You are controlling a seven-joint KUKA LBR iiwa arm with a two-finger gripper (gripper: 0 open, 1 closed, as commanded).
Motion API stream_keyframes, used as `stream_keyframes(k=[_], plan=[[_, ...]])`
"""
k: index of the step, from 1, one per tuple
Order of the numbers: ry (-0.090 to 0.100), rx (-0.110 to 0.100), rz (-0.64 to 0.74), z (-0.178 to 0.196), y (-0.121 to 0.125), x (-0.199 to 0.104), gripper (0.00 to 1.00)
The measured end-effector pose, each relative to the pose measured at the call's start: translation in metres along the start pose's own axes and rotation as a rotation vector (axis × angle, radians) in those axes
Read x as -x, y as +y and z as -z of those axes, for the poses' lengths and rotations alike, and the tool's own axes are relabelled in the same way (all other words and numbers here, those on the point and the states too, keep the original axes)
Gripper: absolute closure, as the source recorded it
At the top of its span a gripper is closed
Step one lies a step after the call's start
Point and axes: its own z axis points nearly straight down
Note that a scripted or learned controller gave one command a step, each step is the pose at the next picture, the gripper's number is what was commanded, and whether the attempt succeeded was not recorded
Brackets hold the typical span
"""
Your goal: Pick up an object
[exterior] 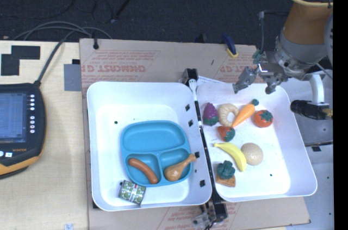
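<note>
My gripper (260, 84) hangs above the far edge of the right bin (296, 169), fingers spread open with nothing between them. Below it in that bin lie a carrot (244, 113), a tomato (263, 118), a pale doughnut ring (227, 112), a purple grape bunch (210, 112), a small red-and-green piece (226, 133), a banana (232, 154), a beige round bun (252, 153) and a broccoli piece on an orange slice (225, 172). The carrot is the closest item to the fingers, well apart from them.
The left bin (103, 115) holds a blue divided tray (152, 139) with a sausage (143, 170) and a chicken drumstick (179, 168), plus a green packet (132, 192) at its near edge. A teach pendant (16, 123) lies at far left.
</note>
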Motion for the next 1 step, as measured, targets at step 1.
stream_keyframes(k=[1], plan=[[-0.003, 0.020, 0.002, 0.2222, -0.0470, -0.0230, 0.00]])
